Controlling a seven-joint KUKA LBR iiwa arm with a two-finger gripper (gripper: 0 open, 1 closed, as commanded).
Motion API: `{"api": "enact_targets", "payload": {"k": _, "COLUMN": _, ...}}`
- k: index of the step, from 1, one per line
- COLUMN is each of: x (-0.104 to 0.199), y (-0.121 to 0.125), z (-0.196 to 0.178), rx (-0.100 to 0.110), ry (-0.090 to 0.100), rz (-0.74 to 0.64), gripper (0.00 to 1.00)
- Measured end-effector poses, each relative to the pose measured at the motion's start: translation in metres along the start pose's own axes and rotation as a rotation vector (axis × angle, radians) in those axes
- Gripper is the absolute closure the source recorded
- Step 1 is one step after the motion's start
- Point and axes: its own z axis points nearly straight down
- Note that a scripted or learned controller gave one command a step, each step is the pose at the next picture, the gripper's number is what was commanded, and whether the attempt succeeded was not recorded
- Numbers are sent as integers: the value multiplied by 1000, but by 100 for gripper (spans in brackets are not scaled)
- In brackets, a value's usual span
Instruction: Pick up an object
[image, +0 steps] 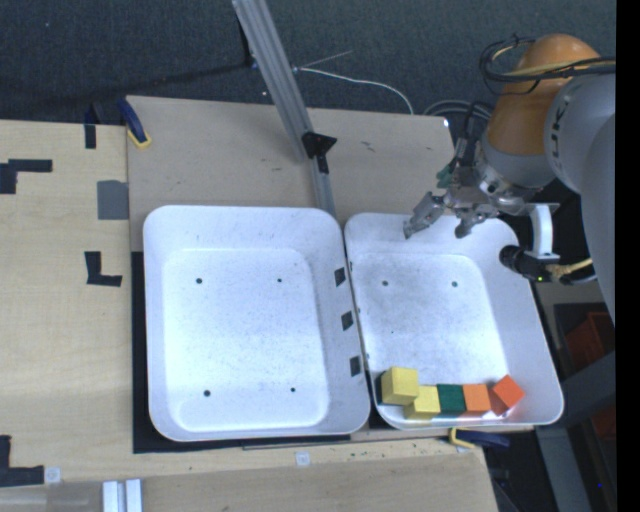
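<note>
Pale wooden bench (230, 150) carries two white bins; the right bin (520, 300) holds coloured blocks (450, 396) along its near wall. Above its far rim hangs the claw (441, 222), spread wide, holding nothing. Picking is not yet begun.

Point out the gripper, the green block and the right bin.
gripper (441, 224): camera view, midway between its two spread fingertips.
green block (452, 399): camera view, its top face.
right bin (425, 305): camera view, bare speckled floor.
</note>
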Motion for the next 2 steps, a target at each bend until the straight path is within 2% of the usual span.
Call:
{"api": "enact_targets", "payload": {"k": 1, "x": 25, "y": 13, "z": -75, "rx": -10, "ry": 1, "rz": -2, "gripper": 0}}
{"api": "enact_targets", "payload": {"k": 2, "x": 48, "y": 18, "z": -70, "rx": -1, "ry": 1, "rz": -1, "gripper": 0}}
